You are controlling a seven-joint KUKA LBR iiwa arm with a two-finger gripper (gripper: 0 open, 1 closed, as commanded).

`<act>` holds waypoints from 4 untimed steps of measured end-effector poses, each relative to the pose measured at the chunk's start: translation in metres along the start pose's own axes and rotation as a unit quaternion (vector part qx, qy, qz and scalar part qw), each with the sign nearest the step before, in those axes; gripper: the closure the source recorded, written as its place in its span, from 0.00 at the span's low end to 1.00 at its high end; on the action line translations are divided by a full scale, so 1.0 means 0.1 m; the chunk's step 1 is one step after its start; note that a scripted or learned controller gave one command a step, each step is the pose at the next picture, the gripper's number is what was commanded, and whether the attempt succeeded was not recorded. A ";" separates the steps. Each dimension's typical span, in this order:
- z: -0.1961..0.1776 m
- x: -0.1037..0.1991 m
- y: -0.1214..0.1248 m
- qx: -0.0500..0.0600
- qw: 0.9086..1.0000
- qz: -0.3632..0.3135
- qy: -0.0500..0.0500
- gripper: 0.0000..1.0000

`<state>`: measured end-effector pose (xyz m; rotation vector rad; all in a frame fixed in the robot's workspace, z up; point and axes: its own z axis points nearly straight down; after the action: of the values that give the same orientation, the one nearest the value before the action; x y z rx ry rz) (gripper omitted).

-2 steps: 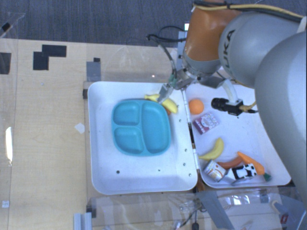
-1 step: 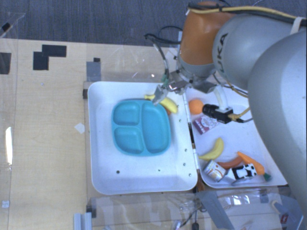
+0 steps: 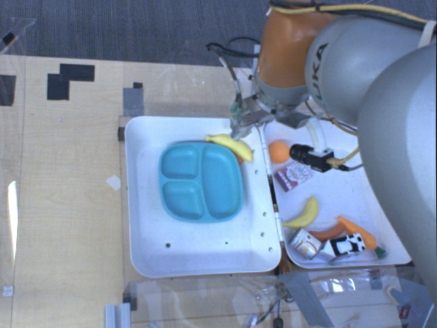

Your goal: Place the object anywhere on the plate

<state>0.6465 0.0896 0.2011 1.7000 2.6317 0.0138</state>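
Banana point(image 3: 232, 146), top end behind fingers point(image 3: 240, 119)

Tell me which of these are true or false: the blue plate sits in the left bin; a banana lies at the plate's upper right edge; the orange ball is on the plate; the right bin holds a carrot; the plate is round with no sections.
1. The blue plate sits in the left bin. True.
2. A banana lies at the plate's upper right edge. True; the tool is just above it.
3. The orange ball is on the plate. False: it lies in the right bin.
4. The right bin holds a carrot. True.
5. The plate is round with no sections. False: it is a rounded square with three compartments.
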 end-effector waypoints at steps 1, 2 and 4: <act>0.00 0.00 0.00 0.000 1.000 0.000 0.000 0.00; -0.12 0.00 0.02 -0.003 1.000 -0.001 -0.001 1.00; -0.24 -0.01 0.04 -0.007 1.000 -0.002 -0.001 1.00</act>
<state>0.6498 0.0902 0.2254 1.6888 2.6274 0.0286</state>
